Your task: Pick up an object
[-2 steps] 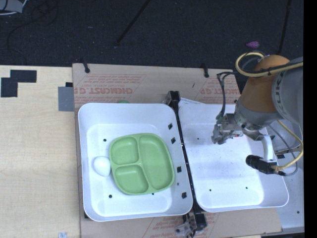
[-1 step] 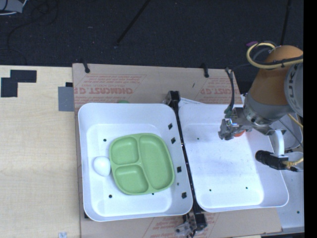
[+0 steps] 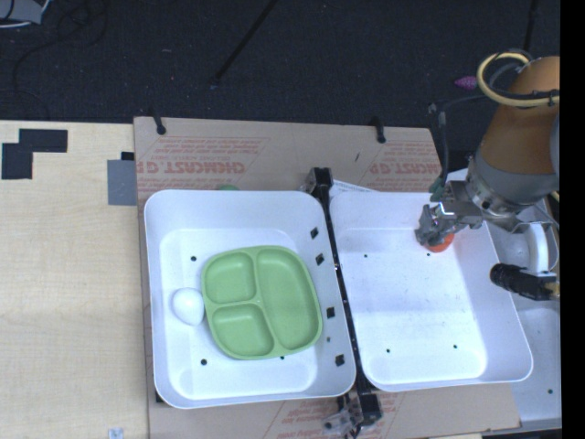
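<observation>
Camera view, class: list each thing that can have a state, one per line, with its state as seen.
Green three-compartment plastic plate: lying flat in the left white bin, compartments bare.
White egg-shaped object: resting on the left bin's floor, touching the plate's left edge.
Small orange-red object: in the right white bin, partly hidden beneath the gripper.
Gripper: lowered over the orange-red object.

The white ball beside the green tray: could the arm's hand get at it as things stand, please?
Probably yes: the white ball lies uncovered in the left bin, touching the green tray on one side only. The hand hangs over the right bin.

Pincer over possibly orange object
</observation>
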{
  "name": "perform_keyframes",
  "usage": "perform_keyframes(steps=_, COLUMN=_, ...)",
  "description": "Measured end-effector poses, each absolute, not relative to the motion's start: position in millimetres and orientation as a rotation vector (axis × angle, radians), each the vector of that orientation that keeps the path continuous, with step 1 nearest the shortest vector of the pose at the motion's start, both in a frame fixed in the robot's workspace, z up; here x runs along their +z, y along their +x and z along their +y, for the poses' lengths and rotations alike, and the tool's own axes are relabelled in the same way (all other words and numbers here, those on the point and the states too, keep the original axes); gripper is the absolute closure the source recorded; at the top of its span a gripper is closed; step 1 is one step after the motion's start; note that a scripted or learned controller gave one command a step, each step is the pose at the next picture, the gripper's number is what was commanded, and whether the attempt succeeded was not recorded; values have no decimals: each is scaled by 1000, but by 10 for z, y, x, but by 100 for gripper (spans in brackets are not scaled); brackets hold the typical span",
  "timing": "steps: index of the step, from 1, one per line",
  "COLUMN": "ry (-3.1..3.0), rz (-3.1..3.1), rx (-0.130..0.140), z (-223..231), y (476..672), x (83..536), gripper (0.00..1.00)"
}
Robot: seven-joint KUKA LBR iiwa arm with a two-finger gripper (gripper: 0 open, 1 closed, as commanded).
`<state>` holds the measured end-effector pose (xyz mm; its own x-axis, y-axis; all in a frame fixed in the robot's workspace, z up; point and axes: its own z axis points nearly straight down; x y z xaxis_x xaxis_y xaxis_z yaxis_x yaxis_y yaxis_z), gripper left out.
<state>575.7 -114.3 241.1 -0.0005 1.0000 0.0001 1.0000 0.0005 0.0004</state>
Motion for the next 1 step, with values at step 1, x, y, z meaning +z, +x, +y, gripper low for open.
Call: perform_keyframes(steps=1, ry=2223, rz=2227, rx=-5, z=-704, y=5541, x=2293, gripper=100)
